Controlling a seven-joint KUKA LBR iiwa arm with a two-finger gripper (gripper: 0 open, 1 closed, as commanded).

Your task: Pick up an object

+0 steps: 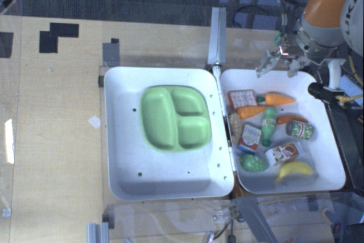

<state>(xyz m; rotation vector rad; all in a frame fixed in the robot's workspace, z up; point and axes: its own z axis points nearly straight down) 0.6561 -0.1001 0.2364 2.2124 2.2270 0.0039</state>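
Two white bins side by side on a pale wooden bench, gripper [280,64] poised over the far edge of the right bin [335,176], fingers apart and clamped on nothing. Nearest candidate for the pick: an orange carrot [280,99] in the bin's far half, just toward the near edge from the fingertips, long axis running left to right, parallel to the far rim. Second carrot [251,112] close beside it, angled slightly, touching a small red carton [241,98] at the far-left corner. Green bottle [268,124], can [300,130], cartons, broccoli [253,164] and a banana [294,169] crowded toward the near-right corner, little room between them. Left bin [122,179] occupied by a green divided tray [175,118]. Likely a short descent toward the near side, jaws closing across the carrot's width.
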